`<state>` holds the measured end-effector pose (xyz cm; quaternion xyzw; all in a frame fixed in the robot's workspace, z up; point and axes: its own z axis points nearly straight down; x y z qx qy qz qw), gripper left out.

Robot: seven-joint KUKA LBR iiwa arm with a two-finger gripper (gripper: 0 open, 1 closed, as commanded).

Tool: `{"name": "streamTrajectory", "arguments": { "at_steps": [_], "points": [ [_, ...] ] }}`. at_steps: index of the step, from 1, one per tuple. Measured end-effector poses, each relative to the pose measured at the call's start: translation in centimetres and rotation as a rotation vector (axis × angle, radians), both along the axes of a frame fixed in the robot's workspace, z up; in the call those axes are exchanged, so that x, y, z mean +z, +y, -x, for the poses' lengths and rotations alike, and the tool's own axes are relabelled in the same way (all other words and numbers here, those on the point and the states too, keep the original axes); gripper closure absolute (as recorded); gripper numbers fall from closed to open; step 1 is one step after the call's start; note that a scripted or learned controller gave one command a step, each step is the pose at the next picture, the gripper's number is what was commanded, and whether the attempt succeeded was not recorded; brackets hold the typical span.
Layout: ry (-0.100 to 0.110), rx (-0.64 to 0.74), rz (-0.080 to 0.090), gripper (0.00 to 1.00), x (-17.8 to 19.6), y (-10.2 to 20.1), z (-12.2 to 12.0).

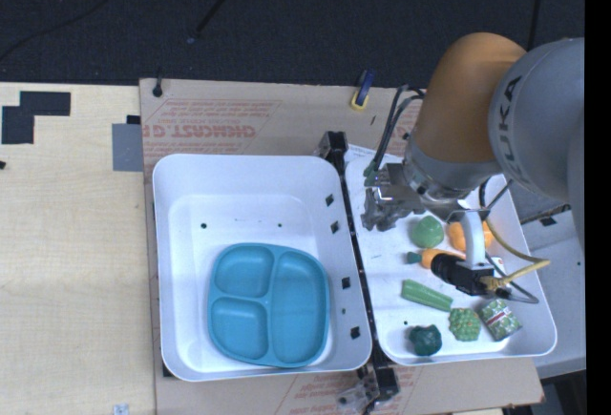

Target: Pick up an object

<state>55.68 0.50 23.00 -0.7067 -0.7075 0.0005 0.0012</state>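
hovering our grey two-finger gripper [380, 208], its spread unclear to us, we are approaching the round green toy [428, 232] at centre right; lowering comes next.

Two white bins: the left bin [181, 213] and the right bin [535, 332]. One blue tray [267, 303] lies at lower centre. Lower right: about seven small toy foods [428, 231], some hidden.

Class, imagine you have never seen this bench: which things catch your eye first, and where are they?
The big grey and orange arm looms over the right bin, its tool low near that bin's upper left. Small toy foods cluster in the right bin below it. A blue divided plate lies alone in the left bin.
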Motion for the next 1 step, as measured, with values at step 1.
{"name": "streamTrajectory", "arguments": {
  "at_steps": [1],
  "points": [
    [0.001,-0.003,0.001,1.00,-0.52,-2.09,-0.21]
  ]
}}
